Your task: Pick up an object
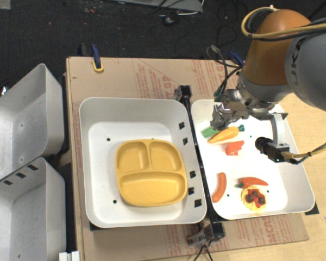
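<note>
Pizza slice [254,196], sausage [219,186], then carrot [225,135] under hand [224,119], grip unclear.

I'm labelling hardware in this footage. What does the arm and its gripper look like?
The arm is smooth matte grey with a rounded orange band above the wrist, ringed by a pale cable loop. Thin cables trail from the wrist. The gripper is dark metal, small and blocky.
</note>
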Motion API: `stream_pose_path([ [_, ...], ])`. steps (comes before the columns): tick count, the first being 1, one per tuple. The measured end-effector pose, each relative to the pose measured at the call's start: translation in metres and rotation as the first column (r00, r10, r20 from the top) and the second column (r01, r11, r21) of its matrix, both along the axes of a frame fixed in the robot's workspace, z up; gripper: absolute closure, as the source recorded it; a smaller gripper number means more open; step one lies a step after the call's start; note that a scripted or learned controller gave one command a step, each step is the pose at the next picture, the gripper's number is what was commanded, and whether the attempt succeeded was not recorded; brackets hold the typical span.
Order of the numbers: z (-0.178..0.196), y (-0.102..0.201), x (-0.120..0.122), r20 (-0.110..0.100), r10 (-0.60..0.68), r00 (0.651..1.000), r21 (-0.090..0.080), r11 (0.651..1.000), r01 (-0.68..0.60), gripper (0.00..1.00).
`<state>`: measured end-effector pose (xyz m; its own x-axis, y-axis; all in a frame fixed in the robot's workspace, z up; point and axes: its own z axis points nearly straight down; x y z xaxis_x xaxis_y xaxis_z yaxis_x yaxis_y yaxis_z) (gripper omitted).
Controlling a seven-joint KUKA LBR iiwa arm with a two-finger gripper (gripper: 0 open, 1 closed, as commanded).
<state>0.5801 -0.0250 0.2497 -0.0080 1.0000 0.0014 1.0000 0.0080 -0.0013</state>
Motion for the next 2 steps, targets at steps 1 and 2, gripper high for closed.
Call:
stream_pose_path([
  [1,0.004,0.057,0.019,0.004,0.001,1.000,0.000,1.000,-0.001,1.00],
  [2,-0.005,0.104,0.040,0.004,0.000,1.000,-0.001,1.000,0.000,1.00],
])
